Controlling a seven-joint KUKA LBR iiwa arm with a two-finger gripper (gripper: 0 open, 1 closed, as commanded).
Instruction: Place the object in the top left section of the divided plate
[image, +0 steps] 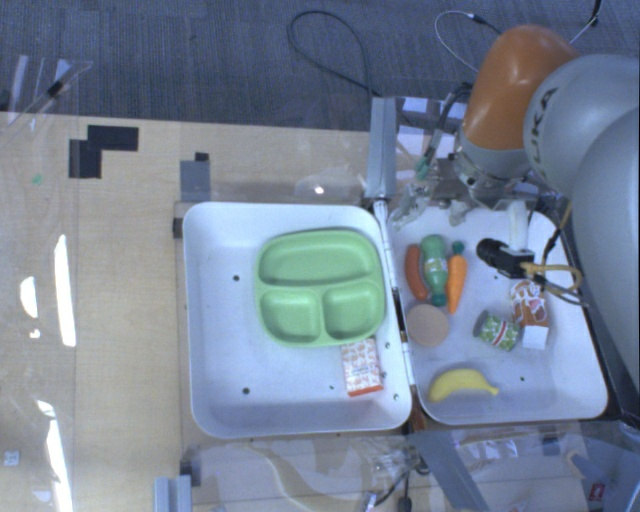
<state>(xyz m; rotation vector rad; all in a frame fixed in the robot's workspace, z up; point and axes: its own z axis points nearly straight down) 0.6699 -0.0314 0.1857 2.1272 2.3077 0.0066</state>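
Grey arm (585, 140) with an orange band came in from the right, over the far edge of the right bin (560, 385). Left bin (205, 340) sat touching it, side by side. Gripper (432, 198) hung at the right bin's far left corner, nothing seen in it; couldn't tell if it was spread or pressed together.

Green divided plate (320, 290) lay flat mid left bin, one wide section on the far side, two smaller ones on the near side. Which object the task meant: couldn't tell.

Right bin:
- banana (462, 384) near the front edge
- carrot (456, 283), green bottle (434, 266) and sausage (414, 270) packed side by side just below the gripper
- tan disc (428, 325) just in front of them
- green can (497, 329) on its side
- red-white carton (530, 303) just beside the can

Small red-white packet (361, 368) lay in the left bin, just in front of the plate's near right corner.
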